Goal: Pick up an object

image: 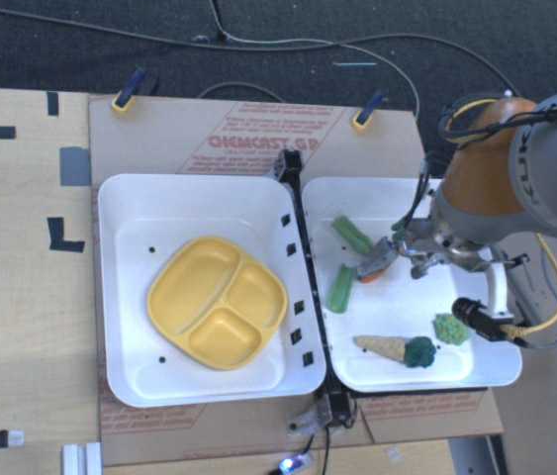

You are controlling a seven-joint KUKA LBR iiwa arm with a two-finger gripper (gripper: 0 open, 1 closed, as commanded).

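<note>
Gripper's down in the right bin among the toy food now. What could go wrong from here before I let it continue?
1. The gripper sits over a small orange piece, with two green sticks close beside; it may nudge or catch one of those instead.
2. The orange piece is mostly hidden under the gripper, so a real hold cannot be confirmed; the lift may come up bare.
3. A sweep toward the bin's near wall could knock the cone and broccoli.

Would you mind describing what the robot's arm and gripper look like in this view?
The arm is a rounded grey casing with a broad orange band above the wrist. Yellow and black cables loop around it. The gripper is a compact dark-and-metal assembly ending in narrow fingers.
</note>
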